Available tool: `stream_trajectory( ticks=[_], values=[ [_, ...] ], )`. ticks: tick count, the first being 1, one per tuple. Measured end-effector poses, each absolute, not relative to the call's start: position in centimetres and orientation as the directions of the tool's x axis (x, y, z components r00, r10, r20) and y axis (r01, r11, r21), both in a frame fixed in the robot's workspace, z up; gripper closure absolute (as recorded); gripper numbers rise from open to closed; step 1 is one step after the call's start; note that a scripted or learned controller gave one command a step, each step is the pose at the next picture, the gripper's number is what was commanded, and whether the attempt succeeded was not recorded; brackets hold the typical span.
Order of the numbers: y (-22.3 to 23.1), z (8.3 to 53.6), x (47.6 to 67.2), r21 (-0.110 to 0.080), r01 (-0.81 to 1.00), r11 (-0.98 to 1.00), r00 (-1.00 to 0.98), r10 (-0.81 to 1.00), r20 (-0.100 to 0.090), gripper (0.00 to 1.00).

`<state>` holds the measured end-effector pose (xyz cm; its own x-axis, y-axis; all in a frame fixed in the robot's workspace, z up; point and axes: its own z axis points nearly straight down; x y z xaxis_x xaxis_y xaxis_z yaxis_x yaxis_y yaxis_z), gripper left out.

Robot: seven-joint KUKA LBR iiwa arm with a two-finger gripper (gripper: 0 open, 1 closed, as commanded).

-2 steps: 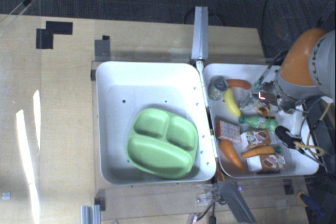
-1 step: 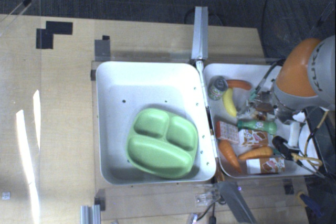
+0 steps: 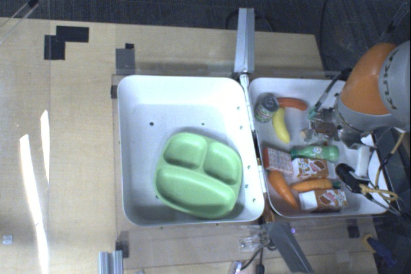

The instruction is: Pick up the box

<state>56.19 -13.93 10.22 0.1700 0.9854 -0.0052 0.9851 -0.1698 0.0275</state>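
The box (image 3: 304, 167) lies flat in the middle of the right bin (image 3: 289, 84), nothing lifted, so the grasp is yet to come. The pincer (image 3: 316, 127) hovers just above and right of it in the frame; whether it is spread I cannot tell. Counted: two bins, one green tray (image 3: 199, 174), one banana (image 3: 281, 125), two carrots (image 3: 282, 188), one can (image 3: 265, 106), one green bottle (image 3: 316, 153).
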Motion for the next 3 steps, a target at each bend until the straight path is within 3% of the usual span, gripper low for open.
stream_trajectory(
  ticks=[1,2,3],
  values=[
    [-13.9,10.2,56.2,0.027,0.985,-0.17,0.17,0.985,-0.005,0.0],
    [-13.8,9.2,56.5,0.019,0.986,-0.166,0.167,0.986,-0.005,0.0],
    [-13.9,10.3,56.8,0.028,0.986,-0.167,0.167,0.986,-0.007,1.0]
  ],
)
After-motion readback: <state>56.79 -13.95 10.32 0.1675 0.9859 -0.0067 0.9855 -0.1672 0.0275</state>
